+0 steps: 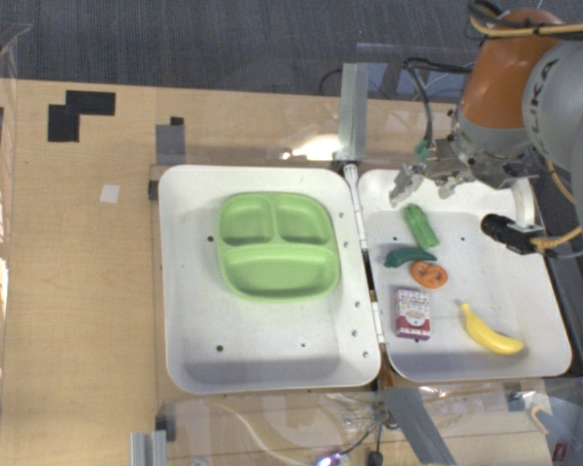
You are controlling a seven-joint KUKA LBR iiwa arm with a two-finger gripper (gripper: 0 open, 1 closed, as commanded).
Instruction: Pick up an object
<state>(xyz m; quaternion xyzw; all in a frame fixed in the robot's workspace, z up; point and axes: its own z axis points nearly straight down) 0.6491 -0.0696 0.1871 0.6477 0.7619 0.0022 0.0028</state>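
Nothing lifted yet, judging by how things lie. Claw (424,178) hanging over the upper left corner of the right-hand bin (539,289), fingers spread, nothing between them. Just below it in the frame — the green cucumber-like piece (421,227), lying at a slant on the bin floor, near the fingertips but apart from them as far as can be told.

Lower down, toward the middle of that bin: a dark green curved piece (404,256), touching or nearly touching an orange round thing (429,275). Below those, a small red-and-white carton (413,315) lying flat. To its right, near the lower right of the bin, a yellow banana (490,333), well apart from the claw. All five resting on the white floor — none raised, none gripped.

In the left-hand bin (189,280), a green divided plate (277,246) sitting near the centre, well apart from the arm.

State of the task: approach stage at most. Left to do, in all likelihood — come down over one piece, close on it, raise it off the bin. Nearest candidate by position: the green cucumber-like piece, though which thing is aimed at cannot be told. Slanted lie and narrow shape likely to call for fingers set across its width rather than along it. Table (78,260) around the bins bare wood with a few dark marks at upper left.
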